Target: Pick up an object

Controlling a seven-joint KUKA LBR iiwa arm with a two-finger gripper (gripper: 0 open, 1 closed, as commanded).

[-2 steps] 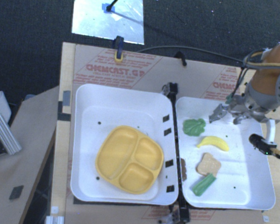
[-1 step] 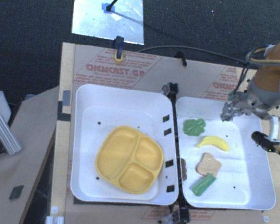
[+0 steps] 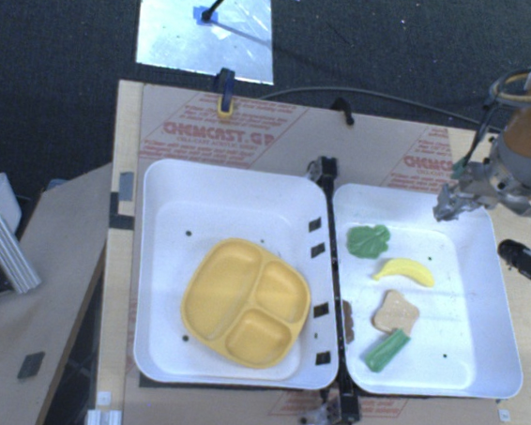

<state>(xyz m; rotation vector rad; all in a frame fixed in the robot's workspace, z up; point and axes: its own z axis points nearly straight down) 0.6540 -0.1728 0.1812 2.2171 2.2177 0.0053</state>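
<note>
In the right bin [image 3: 482, 305] lie a green leafy toy [image 3: 368, 240], a yellow banana [image 3: 406, 271], a tan slice of toast [image 3: 396, 312] and a green cylinder-like piece [image 3: 387, 349]. My gripper [image 3: 447, 209] hangs over the bin's far right corner, above the rim, up and to the right of the leafy toy. Nothing shows between its fingers.
The left bin [image 3: 172, 206] holds a yellow divided tray [image 3: 247, 301]. A small brown piece [image 3: 346, 321] sits by the black divider between the bins. Cardboard lies under both bins, and a shiny metal sheet [image 3: 207, 21] lies at the back.
</note>
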